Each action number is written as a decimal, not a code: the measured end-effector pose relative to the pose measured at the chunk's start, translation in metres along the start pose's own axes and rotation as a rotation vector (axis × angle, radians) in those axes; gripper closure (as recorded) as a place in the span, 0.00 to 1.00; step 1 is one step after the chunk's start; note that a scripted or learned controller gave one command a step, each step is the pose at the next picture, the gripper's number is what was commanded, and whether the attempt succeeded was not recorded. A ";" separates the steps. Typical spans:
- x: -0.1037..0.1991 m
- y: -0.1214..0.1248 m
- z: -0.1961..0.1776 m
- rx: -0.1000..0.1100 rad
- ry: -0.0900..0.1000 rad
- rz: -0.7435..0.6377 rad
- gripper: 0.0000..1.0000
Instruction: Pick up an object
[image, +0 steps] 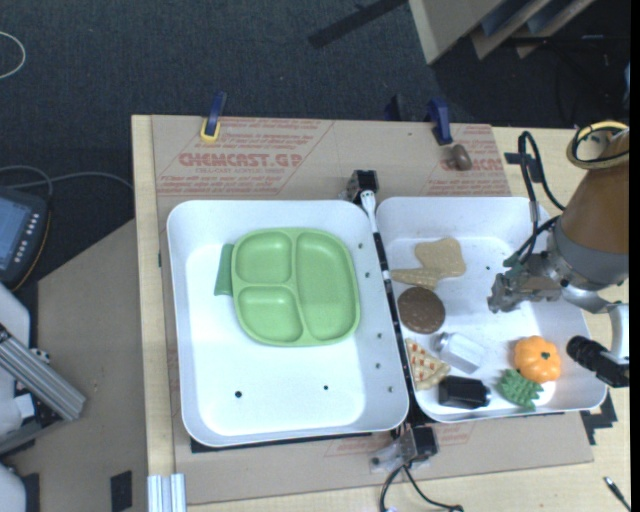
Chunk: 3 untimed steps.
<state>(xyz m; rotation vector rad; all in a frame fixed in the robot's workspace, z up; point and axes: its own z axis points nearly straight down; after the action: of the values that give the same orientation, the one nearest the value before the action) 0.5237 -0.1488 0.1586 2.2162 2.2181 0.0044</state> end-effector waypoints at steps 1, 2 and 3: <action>0.008 0.007 -0.058 -0.001 0.000 -0.002 1.00; 0.008 0.008 -0.067 0.003 0.001 0.000 1.00; 0.064 0.036 -0.069 0.002 0.003 -0.006 1.00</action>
<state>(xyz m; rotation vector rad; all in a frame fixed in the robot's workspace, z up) 0.5593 -0.0843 0.2276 2.2117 2.2276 0.0050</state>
